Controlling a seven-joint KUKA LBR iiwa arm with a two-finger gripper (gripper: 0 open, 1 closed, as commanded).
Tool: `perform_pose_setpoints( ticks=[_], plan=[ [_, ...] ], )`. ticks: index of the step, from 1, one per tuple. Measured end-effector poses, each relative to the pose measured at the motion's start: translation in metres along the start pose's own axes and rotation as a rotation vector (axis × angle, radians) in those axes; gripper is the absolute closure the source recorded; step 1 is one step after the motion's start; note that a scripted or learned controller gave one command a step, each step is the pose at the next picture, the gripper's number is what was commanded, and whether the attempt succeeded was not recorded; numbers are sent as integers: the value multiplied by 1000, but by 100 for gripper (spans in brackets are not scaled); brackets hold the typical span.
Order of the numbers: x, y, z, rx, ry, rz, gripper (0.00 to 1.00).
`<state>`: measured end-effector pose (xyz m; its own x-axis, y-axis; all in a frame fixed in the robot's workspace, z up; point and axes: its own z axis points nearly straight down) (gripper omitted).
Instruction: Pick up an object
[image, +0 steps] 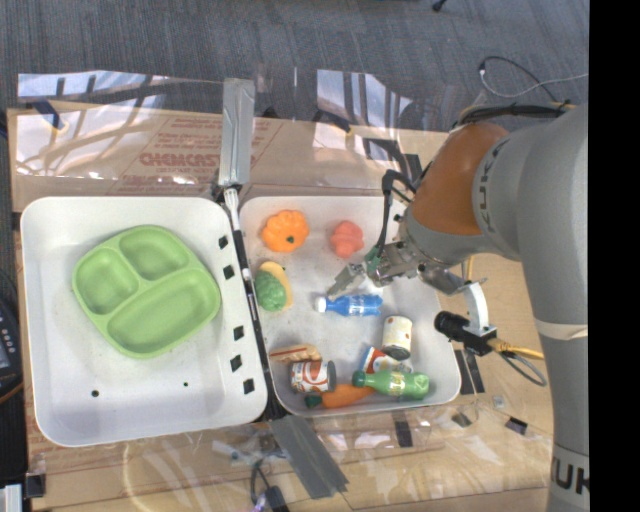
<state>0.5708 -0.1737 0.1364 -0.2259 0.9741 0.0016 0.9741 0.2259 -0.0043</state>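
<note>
Arm: grey KUKA with orange band, reaching in from the right, wrist low over the right bin (452, 372).
Gripper (352, 277): just above and left of the blue bottle (352, 304), near the middle of the right bin; fingers point down and leftward.
Jaws: appear parted a little with nothing seen between them; the view is small here, so this is a reading, not a certainty.
Blue bottle: lies on its side on the bin floor, white cap toward the left, just beside the fingertips; not lifted.
Other candidates, right bin: orange pumpkin (285, 230) and red fruit (347, 239) at the far end; green-and-yellow vegetable (270, 286) by the left wall; white jar (397, 335), red can (312, 376), carrot (343, 397) and green bottle (393, 383) at the near end.
Left bin (60, 400): holds a green divided plate (146, 290); plate compartments bare.
Progress: approach looks made; no grasp, no lift.
Remaining: close on an object, most likely the blue bottle, and raise it off the bin floor.
Risk, judged: the bottle is round and lying flat, so it may roll from a pinch off its centre.
</note>
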Motion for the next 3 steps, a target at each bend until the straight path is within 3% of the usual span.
perform_pose_setpoints(
  ticks=[1,2,3],
  plan=[
    [-4,-65,46,0,2,143,0],
    [36,-27,24,3,2,183,0],
    [45,-87,-55,2,0,390,0]
  ],
)
